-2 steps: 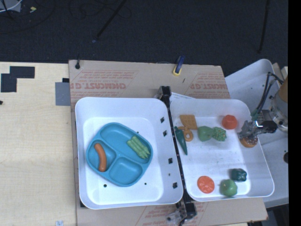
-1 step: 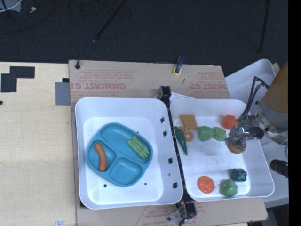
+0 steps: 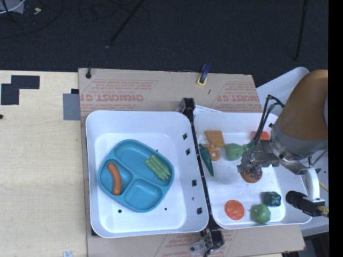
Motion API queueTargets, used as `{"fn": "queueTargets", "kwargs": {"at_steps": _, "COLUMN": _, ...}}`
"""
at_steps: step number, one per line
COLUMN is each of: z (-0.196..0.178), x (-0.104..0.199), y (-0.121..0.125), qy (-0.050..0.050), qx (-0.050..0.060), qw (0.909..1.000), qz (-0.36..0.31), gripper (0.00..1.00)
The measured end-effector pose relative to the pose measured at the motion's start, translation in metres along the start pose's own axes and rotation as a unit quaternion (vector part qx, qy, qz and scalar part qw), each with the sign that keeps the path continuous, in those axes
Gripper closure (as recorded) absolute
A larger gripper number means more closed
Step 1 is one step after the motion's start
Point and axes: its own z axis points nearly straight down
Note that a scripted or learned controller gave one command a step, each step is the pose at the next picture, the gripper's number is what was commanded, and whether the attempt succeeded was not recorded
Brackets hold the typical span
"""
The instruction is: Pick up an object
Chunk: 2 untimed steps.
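My gripper (image 3: 250, 164) is low in the right bin (image 3: 217, 208), near its middle. Right under it lies a small brown round object (image 3: 251, 175), partly covered by the gripper. A green round item (image 3: 233, 151) lies just to the gripper's left. An orange piece (image 3: 262, 136) peeks out behind the wrist. Toward the bin's front lie an orange-red round fruit (image 3: 234, 210), a green apple-like fruit (image 3: 261, 213) and a teal object (image 3: 272, 198).
A tan flat piece (image 3: 214, 140) and a dark green pepper-like item (image 3: 206, 159) lie by the right bin's left wall. The left bin (image 3: 102, 218) holds a blue divided plate (image 3: 134, 194) with a sausage (image 3: 114, 178) and green beans (image 3: 157, 165).
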Motion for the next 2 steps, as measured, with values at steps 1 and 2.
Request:
{"fn": "queueTargets", "kwargs": {"at_steps": 1, "z": -0.006, "x": 0.054, "y": 0.002, "qy": 0.0, "qx": -0.001, "qw": 1.0, "qz": -0.001, "gripper": 1.0}}
{"fn": "queueTargets", "kwargs": {"at_steps": 2, "z": -0.012, "x": 0.111, "y": -0.015, "qy": 0.0, "qx": 0.0, "qw": 1.0, "qz": -0.001, "gripper": 1.0}}
